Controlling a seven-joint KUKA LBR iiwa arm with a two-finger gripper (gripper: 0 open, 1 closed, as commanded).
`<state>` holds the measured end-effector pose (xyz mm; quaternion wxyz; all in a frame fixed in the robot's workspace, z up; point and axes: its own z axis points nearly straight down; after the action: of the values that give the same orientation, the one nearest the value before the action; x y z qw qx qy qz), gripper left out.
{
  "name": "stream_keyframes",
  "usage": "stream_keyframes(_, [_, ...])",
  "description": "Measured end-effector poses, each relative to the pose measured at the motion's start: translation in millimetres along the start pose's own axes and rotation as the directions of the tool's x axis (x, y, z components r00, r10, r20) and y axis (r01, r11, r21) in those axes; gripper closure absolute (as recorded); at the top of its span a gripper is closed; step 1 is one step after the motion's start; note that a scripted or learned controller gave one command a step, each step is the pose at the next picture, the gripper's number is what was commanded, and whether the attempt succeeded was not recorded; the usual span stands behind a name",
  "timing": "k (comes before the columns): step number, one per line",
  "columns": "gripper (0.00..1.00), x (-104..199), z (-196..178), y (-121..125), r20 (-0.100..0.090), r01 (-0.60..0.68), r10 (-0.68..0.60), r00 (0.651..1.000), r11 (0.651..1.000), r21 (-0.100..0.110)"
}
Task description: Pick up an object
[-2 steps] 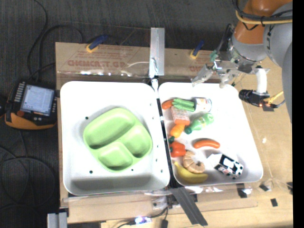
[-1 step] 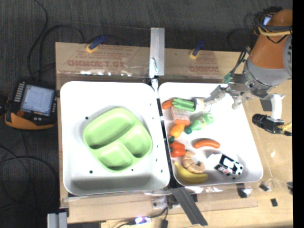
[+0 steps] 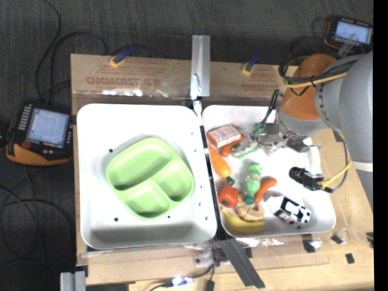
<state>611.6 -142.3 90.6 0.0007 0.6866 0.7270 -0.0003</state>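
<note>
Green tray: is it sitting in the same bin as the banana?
No, the green tray lies in the left bin, while the banana is in the right bin.

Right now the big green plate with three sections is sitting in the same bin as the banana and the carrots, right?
Not quite. The camera view shows the green plate lying by itself in the left bin. The banana and the carrots are in the right bin, where the gripper is.

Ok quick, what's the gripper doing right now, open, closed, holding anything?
Gripper: low in the white right-hand bin beside the orange-red box; open or shut cannot be told.
</note>
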Motion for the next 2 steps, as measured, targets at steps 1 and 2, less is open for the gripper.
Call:
stream_keyframes(1, [0.00, 8.1, 1.2, -53.0, 0.004, 0.125, -0.125, 0.992, 0.992, -0.010])
stream_keyframes(2, [1.00, 9.2, -8.5, -52.0, 0.002, 0.124, -0.124, 0.992, 0.992, -0.013])
